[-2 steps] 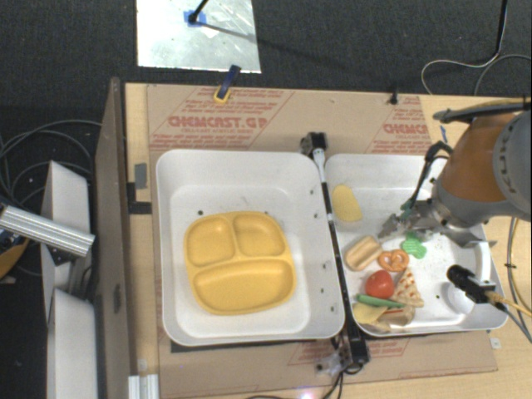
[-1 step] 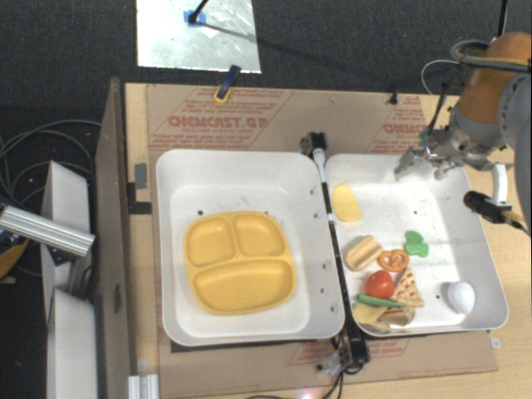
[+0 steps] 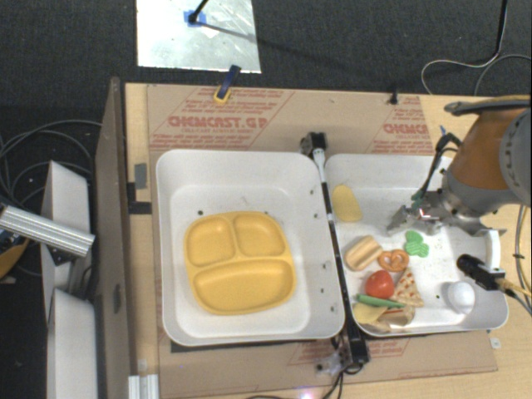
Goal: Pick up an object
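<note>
Pincer [image 3: 413, 216] hangs low in the right bin [image 3: 374, 173], just above the green toy [image 3: 416, 243]; whether it is wide or narrow, I cannot tell. Nearby lie a bread roll [image 3: 361, 252], pretzel [image 3: 393, 260], tomato [image 3: 380, 284] and white egg [image 3: 458, 295]. Yellow divided plate [image 3: 239, 260] sits in the left bin [image 3: 241, 169].

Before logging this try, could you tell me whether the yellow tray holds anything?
Empty: all three compartments of the yellow tray show bare plastic.
</note>
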{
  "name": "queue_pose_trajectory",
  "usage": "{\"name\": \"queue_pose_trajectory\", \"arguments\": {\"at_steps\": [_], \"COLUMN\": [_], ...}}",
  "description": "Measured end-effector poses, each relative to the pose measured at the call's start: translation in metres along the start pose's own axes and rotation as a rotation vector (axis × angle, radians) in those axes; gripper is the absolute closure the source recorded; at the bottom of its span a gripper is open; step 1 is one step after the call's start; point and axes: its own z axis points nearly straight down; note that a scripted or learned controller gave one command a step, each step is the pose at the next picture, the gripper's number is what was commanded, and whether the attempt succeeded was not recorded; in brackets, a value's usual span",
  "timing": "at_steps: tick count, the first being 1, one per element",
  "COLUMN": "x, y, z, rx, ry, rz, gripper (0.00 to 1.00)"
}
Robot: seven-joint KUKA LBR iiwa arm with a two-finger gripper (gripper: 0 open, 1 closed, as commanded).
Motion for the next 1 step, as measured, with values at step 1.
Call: {"name": "queue_pose_trajectory", "arguments": {"at_steps": [1], "x": [-0.03], "y": [0.0052], "z": [-0.0034], "rx": [-0.011], "ry": [-0.005], "rz": [-0.001], "gripper": [0.0]}}
